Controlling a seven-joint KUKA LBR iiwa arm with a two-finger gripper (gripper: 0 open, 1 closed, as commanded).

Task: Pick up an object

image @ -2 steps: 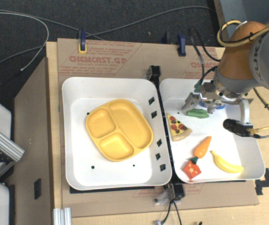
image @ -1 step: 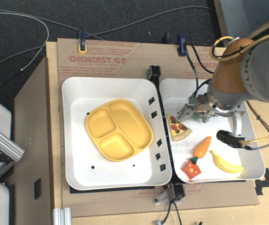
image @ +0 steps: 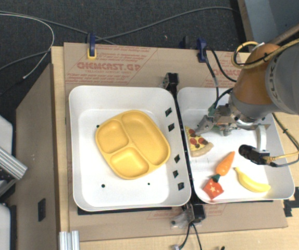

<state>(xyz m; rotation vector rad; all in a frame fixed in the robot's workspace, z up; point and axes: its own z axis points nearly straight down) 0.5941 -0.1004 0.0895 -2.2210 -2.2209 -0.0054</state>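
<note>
Cardboard bench [image: 113,61], plate [image: 133,144] left bin [image: 82,139], toys right

Right bin [image: 279,191] is crowded along its front edge: pizza slice [image: 198,145], carrot [image: 225,163], strawberry [image: 213,188], banana [image: 251,182]. Back-left corner's open.

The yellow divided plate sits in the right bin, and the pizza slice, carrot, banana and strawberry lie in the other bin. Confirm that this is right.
Not quite. The camera view shows the yellow divided plate in the left bin, not the right one. The rest stands: the pizza slice, carrot, banana and strawberry lie in the other bin, the right bin, where the gripper is.
</note>
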